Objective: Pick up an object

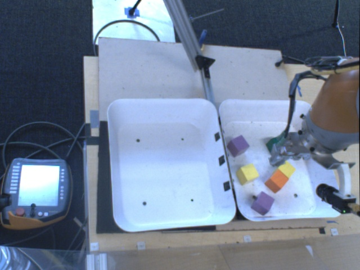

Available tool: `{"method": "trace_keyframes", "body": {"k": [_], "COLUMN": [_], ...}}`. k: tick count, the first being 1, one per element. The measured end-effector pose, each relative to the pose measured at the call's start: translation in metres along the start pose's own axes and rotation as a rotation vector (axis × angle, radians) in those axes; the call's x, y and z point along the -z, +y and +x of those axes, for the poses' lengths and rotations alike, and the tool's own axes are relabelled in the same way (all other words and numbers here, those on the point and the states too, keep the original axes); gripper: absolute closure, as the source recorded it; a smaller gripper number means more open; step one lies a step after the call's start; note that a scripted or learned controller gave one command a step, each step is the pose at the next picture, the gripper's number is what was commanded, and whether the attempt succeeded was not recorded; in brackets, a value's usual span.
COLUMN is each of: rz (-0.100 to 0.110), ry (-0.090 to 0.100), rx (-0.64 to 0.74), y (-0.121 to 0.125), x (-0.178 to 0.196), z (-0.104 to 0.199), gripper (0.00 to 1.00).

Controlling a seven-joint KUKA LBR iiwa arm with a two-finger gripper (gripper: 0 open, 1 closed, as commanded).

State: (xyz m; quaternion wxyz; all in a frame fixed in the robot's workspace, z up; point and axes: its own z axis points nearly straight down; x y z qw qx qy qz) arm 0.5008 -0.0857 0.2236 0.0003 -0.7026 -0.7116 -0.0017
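Observation:
The right bin [236, 112] holds several small blocks. A purple block [238, 145] lies near its left wall, and a yellow block [247, 174] sits just below that. An orange block [276, 181] touches a smaller yellow block [287, 169] at mid-bin, and a second purple block [262, 203] rests near the front rim. My gripper [280, 156] hangs low over the bin, right above the orange and small yellow blocks. A green piece [275, 143] shows at the gripper's upper left edge, partly hidden by the wrist.
The left bin [163, 162] stands beside the right one, with black clips along the shared wall. A slanted metal pole [185, 27] crosses the back of the bench. A teach pendant [35, 193] lies on the floor at the left. The arm's orange band [337, 103] fills the right side.

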Motion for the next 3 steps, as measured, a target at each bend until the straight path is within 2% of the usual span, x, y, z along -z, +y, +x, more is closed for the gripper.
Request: {"method": "trace_keyframes", "body": {"k": [1, 2, 3], "rz": [-0.001, 0.0, 0.001], "ry": [0.0, -0.001, 0.0], "rx": [-0.001, -0.002, -0.001], "y": [-0.002, 0.01, 0.015], "x": [0.008, 0.005, -0.002], "z": [0.053, 0.096, 0.156], "gripper": [1.0, 1.0, 1.0]}}
